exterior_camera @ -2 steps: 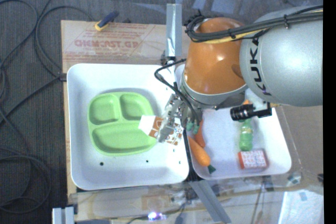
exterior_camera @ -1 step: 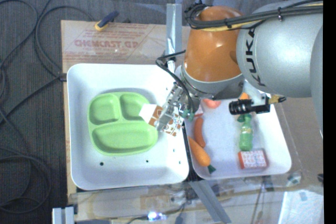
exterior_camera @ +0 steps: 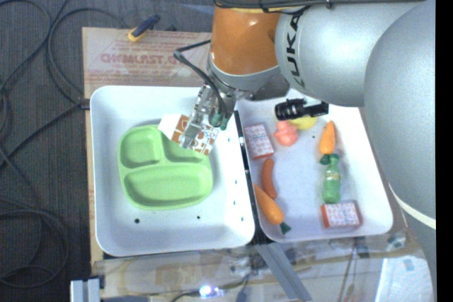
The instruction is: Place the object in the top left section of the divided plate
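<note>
Small white-and-orange patterned carton (exterior_camera: 190, 131) tilted over far right edge of green divided plate (exterior_camera: 166, 184), in left bin.

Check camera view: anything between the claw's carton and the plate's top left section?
In the camera view, nothing: the claw holds the carton at the green plate's upper right rim; only bare green plate lies leftward.
</note>
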Controlling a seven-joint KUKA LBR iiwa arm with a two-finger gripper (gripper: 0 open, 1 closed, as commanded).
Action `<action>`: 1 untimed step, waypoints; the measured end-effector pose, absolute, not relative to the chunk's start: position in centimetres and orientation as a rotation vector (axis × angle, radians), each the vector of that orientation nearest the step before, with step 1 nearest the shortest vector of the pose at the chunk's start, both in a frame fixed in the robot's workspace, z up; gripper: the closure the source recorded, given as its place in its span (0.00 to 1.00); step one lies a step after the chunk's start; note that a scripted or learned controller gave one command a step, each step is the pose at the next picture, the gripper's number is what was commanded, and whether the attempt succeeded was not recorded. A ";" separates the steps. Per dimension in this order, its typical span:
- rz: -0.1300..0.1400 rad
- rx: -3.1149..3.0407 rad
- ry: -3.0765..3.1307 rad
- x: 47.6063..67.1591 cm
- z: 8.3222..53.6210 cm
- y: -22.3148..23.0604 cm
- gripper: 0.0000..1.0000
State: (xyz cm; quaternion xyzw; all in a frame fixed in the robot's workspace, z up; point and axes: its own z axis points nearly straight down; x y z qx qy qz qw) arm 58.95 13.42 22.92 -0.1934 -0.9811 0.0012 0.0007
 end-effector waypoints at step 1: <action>0.002 -0.711 -3.060 62.1 17.7 20.8 1.00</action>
